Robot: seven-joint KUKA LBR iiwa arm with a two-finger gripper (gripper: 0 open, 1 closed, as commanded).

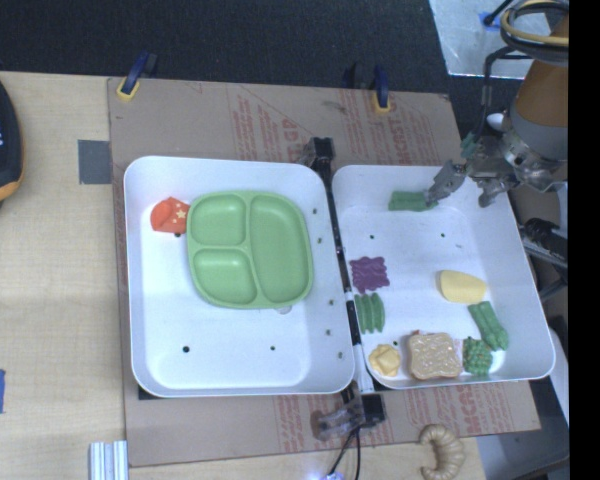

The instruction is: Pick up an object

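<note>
Right bin's (500,258) far edge: gripper (464,183), beside green piece (408,202).

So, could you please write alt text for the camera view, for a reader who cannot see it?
A grey two-finger gripper hangs open over the right white bin, beside a flat green block; toy foods lie along that bin's near side. The left white bin holds a green three-section plate and a red toy.

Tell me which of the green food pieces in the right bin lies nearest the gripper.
The flat green piece at the right bin's far edge, beside the gripper. The other green pieces lie towards the near side.
</note>
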